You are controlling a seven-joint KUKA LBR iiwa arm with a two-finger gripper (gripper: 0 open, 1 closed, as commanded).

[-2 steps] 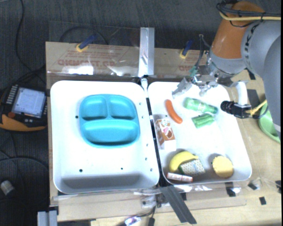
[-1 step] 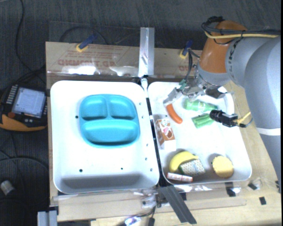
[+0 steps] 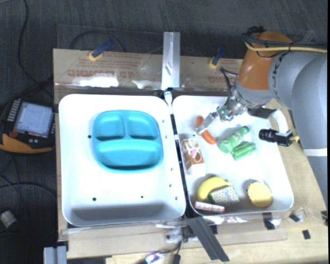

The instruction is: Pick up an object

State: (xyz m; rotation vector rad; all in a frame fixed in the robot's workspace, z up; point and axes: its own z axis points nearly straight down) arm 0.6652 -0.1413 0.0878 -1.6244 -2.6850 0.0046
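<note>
The grey arm's gripper [image 3: 207, 121] hangs over the right white bin [image 3: 278, 164], beside an orange carrot-shaped toy [image 3: 207, 137]. A blue sectioned plastic tray [image 3: 126, 139] lies in the left white bin [image 3: 77, 186].

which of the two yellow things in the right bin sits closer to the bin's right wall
The round yellow object near the right bin's front right corner. The yellow banana-shaped toy lies further left, toward the divider beside the left bin.

Wooden bench [image 3: 71, 65], two white bins [image 3: 77, 197] side by side on top

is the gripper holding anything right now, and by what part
Cannot be told: the gripper sits right at the orange carrot in the right bin, but no grasp is visible.
</note>
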